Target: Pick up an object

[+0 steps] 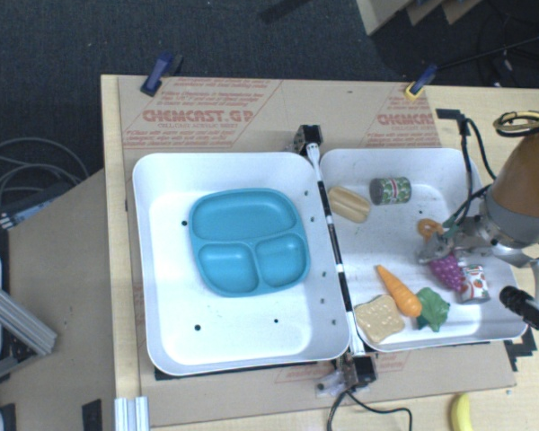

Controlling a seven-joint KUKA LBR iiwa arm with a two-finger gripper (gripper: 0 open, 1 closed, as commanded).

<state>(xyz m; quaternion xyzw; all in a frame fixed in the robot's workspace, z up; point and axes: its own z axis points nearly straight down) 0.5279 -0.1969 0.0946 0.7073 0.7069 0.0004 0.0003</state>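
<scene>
The right bin (pixel 404 164) holds several toy foods. A tan bread roll (pixel 349 204) and a small green can (pixel 391 189) lie near its far side. An orange carrot (pixel 398 291), a slice of toast (pixel 379 319) and a green leafy piece (pixel 434 307) sit near the front. Purple grapes (pixel 447 270) lie beside a small red-and-white item (pixel 475 285). My gripper (pixel 443 243) is low in the bin at its right side, just above the grapes and next to a small orange piece (pixel 428 228). I see nothing lifted.
The left bin (pixel 162 241) holds a blue divided plate (pixel 248 240). The grey arm with its orange band (pixel 524 182) reaches over the right bin's right wall. Black cables run by the bin's far right corner. A yellow object (pixel 462 413) lies on the bench front.
</scene>
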